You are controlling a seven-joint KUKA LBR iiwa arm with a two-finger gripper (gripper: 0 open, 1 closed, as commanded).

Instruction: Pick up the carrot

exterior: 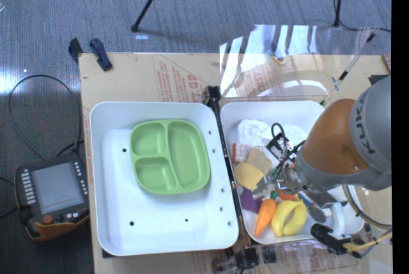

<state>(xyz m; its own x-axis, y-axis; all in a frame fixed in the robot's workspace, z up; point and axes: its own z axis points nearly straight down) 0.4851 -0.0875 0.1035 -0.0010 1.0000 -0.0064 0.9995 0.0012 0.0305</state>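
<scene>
The carrot (264,216) lies in the right-hand bin (313,106), just below and a little to the left of the pincer (276,182), its thick end up toward the fingers and its tip pointing away at the bin's near wall. It is not between the fingers; whether they stand wide or narrow I cannot tell, since wrist and cabling hide them.

Touching the carrot on its right is a yellow banana-like piece (289,218), and a purple piece (248,200) sits close on its left. A yellow wedge (248,175) lies just left of the pincer.

From where I stand, the crowding is the risk: a descent slightly off could close on the banana piece instead, or pinch both and drop them. The carrot's taper may also let it slip out.

The green divided plate (170,155) sits well off to the left, in the other bin (115,114).
</scene>
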